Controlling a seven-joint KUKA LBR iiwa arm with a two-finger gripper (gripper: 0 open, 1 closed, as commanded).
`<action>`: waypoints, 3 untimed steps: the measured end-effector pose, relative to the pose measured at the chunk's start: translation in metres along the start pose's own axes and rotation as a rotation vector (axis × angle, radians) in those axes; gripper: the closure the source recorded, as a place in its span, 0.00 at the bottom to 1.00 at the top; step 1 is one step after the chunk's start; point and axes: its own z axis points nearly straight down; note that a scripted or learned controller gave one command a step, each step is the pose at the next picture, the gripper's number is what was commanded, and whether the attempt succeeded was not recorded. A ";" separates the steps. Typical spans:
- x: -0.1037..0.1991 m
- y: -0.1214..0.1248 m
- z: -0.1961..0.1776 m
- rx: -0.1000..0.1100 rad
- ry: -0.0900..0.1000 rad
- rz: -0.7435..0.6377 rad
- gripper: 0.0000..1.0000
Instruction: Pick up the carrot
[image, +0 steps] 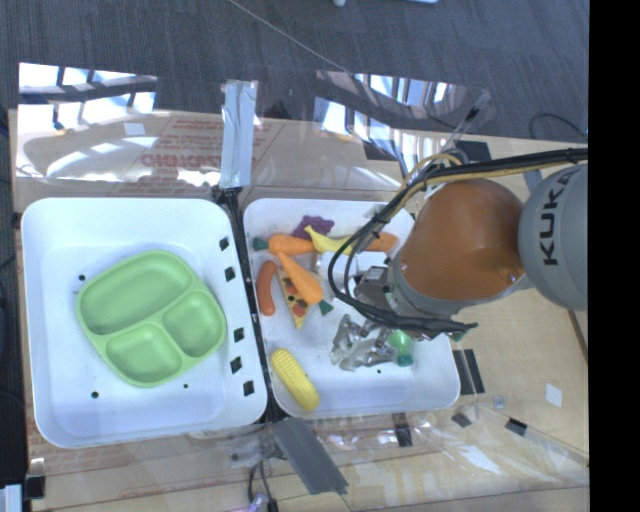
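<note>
The carrot (301, 277) is an orange tapered piece lying at a slant in the left half of the right bin (430, 385). It lies partly over a pizza slice (296, 300). My gripper (360, 348) hangs low over the bin floor, to the right of and nearer than the carrot, about a hand's width away from it. Nothing of the carrot is at the gripper. The orange wrist band and cables hide the right part of the bin.
Around the carrot lie a reddish sausage (265, 288), a second orange piece (290, 243), a yellow banana (328, 241) and purple grapes (318, 224). A corn cob (294, 378) rests at the front. A green toy (402, 346) touches the gripper's right. The left bin holds a green divided plate (150, 316).
</note>
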 end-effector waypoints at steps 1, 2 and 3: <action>-0.018 -0.098 -0.069 0.007 -0.004 -0.243 1.00; -0.155 -0.083 -0.057 0.000 -0.006 -0.161 1.00; -0.141 -0.095 -0.193 0.016 -0.007 -0.187 1.00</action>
